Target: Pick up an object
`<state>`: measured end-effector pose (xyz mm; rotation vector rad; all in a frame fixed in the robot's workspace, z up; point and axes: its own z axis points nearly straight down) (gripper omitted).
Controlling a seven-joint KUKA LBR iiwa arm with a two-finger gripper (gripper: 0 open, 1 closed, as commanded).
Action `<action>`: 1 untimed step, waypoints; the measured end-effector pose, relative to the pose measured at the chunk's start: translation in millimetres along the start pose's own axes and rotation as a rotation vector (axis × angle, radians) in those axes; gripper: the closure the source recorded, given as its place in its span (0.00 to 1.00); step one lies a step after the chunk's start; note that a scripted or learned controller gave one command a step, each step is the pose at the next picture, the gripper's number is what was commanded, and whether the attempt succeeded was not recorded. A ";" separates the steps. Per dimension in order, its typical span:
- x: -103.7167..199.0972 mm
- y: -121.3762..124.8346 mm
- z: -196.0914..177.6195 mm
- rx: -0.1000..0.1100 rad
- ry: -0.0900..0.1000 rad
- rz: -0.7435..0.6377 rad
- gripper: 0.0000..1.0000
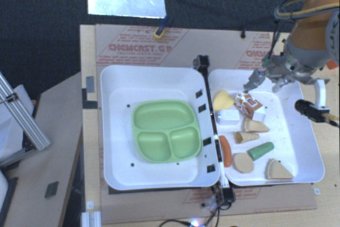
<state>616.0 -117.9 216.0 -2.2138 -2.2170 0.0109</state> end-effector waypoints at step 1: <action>0.0 2.5 -7.5 -0.012 -0.002 -0.002 0.00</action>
